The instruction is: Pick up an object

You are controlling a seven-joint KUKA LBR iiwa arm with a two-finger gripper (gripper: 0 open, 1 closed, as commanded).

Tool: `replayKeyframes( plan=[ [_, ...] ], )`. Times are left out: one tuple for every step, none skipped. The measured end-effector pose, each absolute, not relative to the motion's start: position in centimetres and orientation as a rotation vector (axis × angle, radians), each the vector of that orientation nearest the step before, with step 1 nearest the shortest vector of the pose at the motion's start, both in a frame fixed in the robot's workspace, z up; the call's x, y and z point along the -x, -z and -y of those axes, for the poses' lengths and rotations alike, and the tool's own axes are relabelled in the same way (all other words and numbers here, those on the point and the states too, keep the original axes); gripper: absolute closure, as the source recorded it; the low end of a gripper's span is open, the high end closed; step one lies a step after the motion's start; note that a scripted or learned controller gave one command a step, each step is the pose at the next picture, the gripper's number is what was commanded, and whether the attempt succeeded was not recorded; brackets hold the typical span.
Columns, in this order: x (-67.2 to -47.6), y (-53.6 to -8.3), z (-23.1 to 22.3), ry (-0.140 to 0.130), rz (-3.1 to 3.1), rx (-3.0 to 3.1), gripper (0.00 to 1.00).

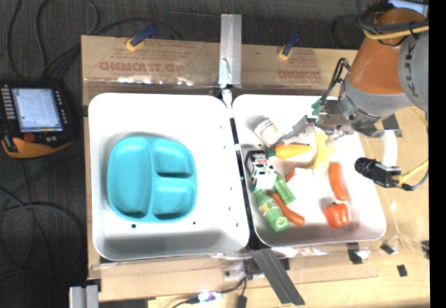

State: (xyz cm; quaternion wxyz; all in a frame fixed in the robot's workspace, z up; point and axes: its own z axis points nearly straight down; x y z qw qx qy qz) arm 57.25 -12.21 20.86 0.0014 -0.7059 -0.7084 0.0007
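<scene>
A wooden bench (411, 181) stands on dark carpet (42, 230) strewn with black cables (42, 28), a handheld control pendant (33, 118) lying to its left. It carries two white bins. The left bin (104, 230) holds one turquoise divided tray (150, 178). The right bin (369, 223) holds a small heap of toy food: one yellow-orange piece (294, 150), two orange carrots, one red pepper (337, 214), one green packet (268, 209) and some others. The jaws (306, 125) hang over this bin's upper part, just above the yellow-orange piece; whether they are open or closed I cannot tell.
</scene>
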Motion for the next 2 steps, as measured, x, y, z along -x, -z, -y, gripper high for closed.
replayKeyframes(
  plan=[
    [-58.0,-11.0,11.3,0.001,2.51,1.888,0.0],
    [-64.9,-8.9,13.1,0.006,2.532,1.871,0.0]
  ],
)
